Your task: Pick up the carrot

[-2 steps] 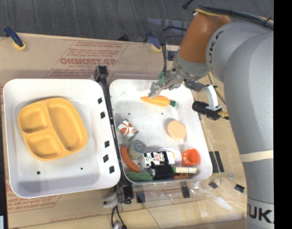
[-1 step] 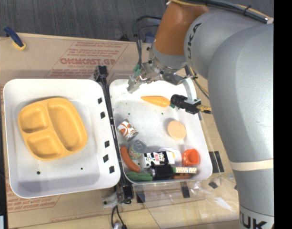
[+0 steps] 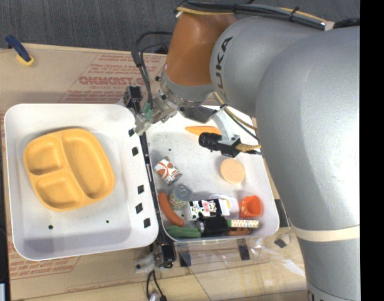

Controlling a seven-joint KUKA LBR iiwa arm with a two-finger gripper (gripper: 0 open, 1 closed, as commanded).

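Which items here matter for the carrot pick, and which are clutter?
Job:
slim orange carrot at the right bin's far edge
two-finger gripper

Clutter:
yellow divided plastic tray in the left bin
round peach disc
small orange cup
red sausage

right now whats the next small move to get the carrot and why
Probably shift the claw toward the carrot. The claw sits at the near-left corner of the right bin, while the carrot lies apart from it by the bin's far wall, untouched.

Colours on the bench
White bins (image 3: 16, 168); a yellow tray (image 3: 67, 167) at left; an orange carrot (image 3: 198, 130), peach disc (image 3: 232, 171) and orange cup (image 3: 250, 206) at right; a grey arm (image 3: 292, 105) with an orange band (image 3: 193, 46).
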